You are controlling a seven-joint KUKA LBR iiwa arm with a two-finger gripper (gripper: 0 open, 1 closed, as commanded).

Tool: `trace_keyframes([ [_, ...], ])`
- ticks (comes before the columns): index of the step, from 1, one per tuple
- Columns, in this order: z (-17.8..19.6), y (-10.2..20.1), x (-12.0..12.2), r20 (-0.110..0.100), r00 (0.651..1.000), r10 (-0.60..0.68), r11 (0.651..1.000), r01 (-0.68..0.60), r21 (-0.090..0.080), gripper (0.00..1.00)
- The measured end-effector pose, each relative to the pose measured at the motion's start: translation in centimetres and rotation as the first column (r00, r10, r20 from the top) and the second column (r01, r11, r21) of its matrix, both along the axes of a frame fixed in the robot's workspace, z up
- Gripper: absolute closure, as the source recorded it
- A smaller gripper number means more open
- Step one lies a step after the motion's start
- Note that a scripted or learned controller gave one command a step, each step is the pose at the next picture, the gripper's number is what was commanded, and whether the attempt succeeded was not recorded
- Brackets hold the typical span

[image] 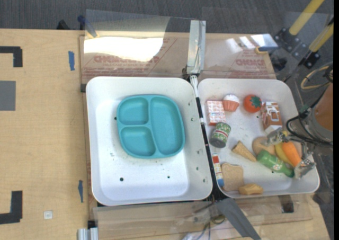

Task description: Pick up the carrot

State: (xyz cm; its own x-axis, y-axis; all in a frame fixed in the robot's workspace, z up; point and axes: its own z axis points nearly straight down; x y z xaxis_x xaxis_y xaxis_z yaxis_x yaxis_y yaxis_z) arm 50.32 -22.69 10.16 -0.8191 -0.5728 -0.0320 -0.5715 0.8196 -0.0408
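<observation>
The orange carrot (pixel 291 153) lies near the right wall of the right bin (pixel 241 86), next to a yellow piece (pixel 279 152) and above a green vegetable (pixel 275 162). My gripper (pixel 291 151) is down in that bin, reaching in from the right. One metal finger (pixel 276 136) stands at the carrot's upper left and the other at its lower right. The fingers are wide apart, so the gripper is open and straddles the carrot, which rests on the bin floor.
The right bin also holds a tomato (pixel 252 103), a cupcake (pixel 231 103), a red-white box (pixel 215 112), a small carton (pixel 270 115), a can (pixel 220 134), a cheese wedge (pixel 244 151) and bread (pixel 232 173). A teal divided plate (pixel 151 126) sits in the left bin (pixel 100 143).
</observation>
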Motion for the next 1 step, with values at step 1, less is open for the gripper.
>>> trace_keyframes([
  [1, 0.05, 3.44, -0.45, -0.006, 1.000, 0.007, 1.000, -0.007, 0.000, 0.00],
])
